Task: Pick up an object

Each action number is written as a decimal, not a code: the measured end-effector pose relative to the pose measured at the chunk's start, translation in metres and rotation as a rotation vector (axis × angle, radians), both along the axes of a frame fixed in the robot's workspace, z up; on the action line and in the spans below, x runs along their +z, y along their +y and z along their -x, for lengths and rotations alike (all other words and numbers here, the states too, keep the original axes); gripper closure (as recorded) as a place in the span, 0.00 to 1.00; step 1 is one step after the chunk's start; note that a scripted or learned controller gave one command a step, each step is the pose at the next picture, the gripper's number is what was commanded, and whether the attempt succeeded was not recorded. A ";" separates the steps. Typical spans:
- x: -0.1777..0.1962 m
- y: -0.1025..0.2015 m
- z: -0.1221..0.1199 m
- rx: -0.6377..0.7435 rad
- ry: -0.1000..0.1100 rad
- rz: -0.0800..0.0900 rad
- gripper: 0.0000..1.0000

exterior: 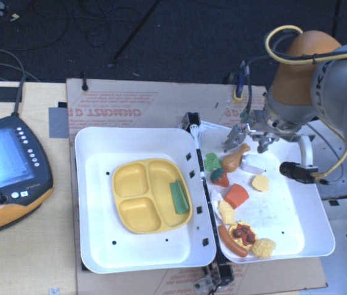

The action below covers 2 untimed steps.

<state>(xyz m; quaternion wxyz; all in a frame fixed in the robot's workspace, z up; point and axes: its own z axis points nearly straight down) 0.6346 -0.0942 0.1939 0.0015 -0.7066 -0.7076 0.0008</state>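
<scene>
Toy hot dog (pixel 235 237) and corn piece (pixel 263 247) lay at the right bin's (pixel 311 223) near rim, bare floor open to their right. Farther in sat a red block (pixel 236 195), a yellow slice (pixel 260 183) and green toy broccoli (pixel 212 162) against the divider. Left bin (pixel 93 214) held a yellow divided tray (pixel 144 195) bearing a green block (pixel 179 196). Gripper (pixel 247 141), fingers spread apart, hovered over a toy drumstick (pixel 235 158), gripping nothing. Cardboard (pixel 112 106) behind read, upside down, "CHEMCAST".
</scene>
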 end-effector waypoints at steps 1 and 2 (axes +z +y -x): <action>-0.112 -0.019 0.041 -0.002 0.006 -0.001 0.00; -0.096 -0.021 0.039 -0.008 0.001 0.000 1.00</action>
